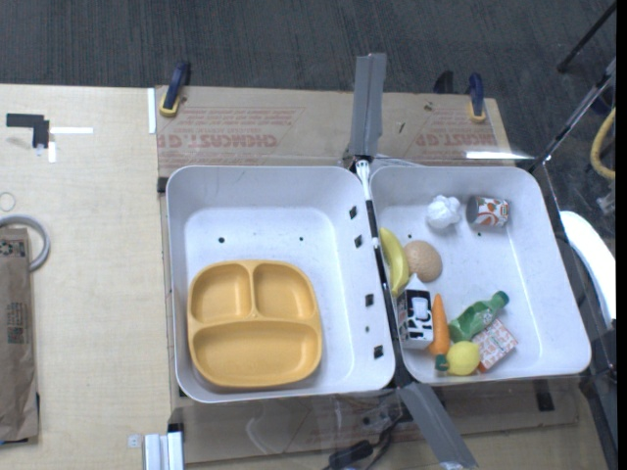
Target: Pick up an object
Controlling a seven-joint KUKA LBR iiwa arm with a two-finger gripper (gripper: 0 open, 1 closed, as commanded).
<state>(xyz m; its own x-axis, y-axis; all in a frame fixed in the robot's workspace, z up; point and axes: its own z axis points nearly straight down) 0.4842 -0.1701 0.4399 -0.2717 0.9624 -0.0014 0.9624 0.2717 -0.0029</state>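
The left bin (196, 213) has open floor along its far edge; a yellow plate (255, 321) fills its near half. In the right bin (534, 223), the middle and right side lie open. A banana (394, 259), egg (423, 259) and black box (416, 316) crowd the left wall. A carrot (439, 323), bottle (480, 315), lemon (462, 357) and packet (496, 344) cluster by the near edge; a white wad (444, 211) and can (488, 211) sit toward the far edge.

Bright, even light falls from above, and both white bins (470, 360) look nearly washed out. Shadows are soft and short, pooling under the yellow plate (255, 323). The picture is slightly soft and grainy, darkest toward twelve o'clock.
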